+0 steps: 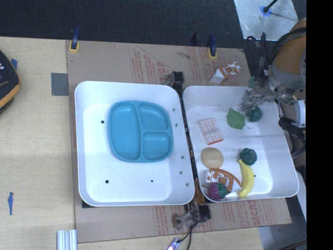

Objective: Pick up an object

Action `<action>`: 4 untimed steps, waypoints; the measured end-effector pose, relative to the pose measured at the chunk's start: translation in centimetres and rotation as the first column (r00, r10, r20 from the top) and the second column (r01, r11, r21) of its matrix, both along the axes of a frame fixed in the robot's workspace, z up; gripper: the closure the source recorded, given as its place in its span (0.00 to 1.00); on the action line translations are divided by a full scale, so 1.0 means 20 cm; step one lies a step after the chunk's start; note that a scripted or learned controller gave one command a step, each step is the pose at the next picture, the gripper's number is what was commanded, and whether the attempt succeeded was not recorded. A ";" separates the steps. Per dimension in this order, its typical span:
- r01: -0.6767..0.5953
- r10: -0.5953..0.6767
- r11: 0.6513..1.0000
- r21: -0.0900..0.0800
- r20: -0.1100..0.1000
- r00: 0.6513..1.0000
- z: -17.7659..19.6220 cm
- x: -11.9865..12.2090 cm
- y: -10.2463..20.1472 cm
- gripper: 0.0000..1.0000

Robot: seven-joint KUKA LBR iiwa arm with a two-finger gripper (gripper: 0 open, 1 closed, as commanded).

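The right bin (pixel 270 155) holds several small items. A light green leafy piece (pixel 235 119) lies near its far right. A dark teal round piece (pixel 255 114) sits just beside it. My gripper (pixel 253 101) hangs over the bin's far right corner, right above the teal piece; whether it touches it I cannot tell. Toward the near side lie a white packet with red print (pixel 209 130), a tan round piece (pixel 212 157), a dark green lump (pixel 248 155), a yellow banana (pixel 246 179), an orange and white wrapper (pixel 222 177) and a purple piece (pixel 215 191).
The left bin (pixel 93 186) bears a blue divided plate (pixel 140 130). A small orange and white carton (pixel 227 72) lies on the cardboard beyond the right bin. The arm's grey and orange body (pixel 289 61) stands at the right edge. Cables run near the bins' front.
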State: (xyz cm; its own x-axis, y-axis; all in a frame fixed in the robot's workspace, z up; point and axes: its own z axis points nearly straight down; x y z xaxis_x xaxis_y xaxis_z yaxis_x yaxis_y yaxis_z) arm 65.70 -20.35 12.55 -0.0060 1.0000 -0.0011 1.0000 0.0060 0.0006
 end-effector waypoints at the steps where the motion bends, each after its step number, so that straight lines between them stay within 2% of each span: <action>1: -0.001 0.001 1.000 0.010 -0.006 1.000 -0.17 0.00 -0.02 1.00; 2: -0.001 0.001 1.000 0.009 -0.004 1.000 -0.17 -0.06 -0.02 1.00; 3: 0.002 -0.002 1.000 0.002 -0.002 1.000 -0.13 0.00 0.10 1.00; 4: 0.003 -0.003 1.000 0.000 -0.005 1.000 -0.17 -0.14 0.15 1.00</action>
